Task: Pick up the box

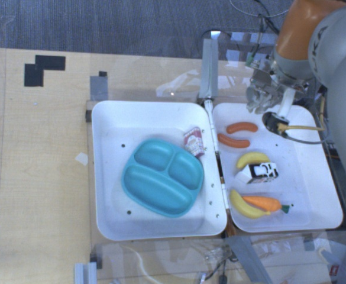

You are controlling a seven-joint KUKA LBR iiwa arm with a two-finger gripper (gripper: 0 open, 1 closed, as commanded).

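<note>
Fruit lies nearest in the right bin [332, 218] — a banana [243, 204] with a carrot [264, 203] across it. Just beyond sits the box [261, 172], a small black-and-white carton touching a second banana [252, 158]. It looks light, stiff-walled, probably smooth, so a grip across its two long flat sides suits best. Farther back lie two sausages [238, 134]. The gripper [260, 97] hovers over the bin's far edge, well apart from the box — whether its fingers are apart or together I cannot tell.
</note>
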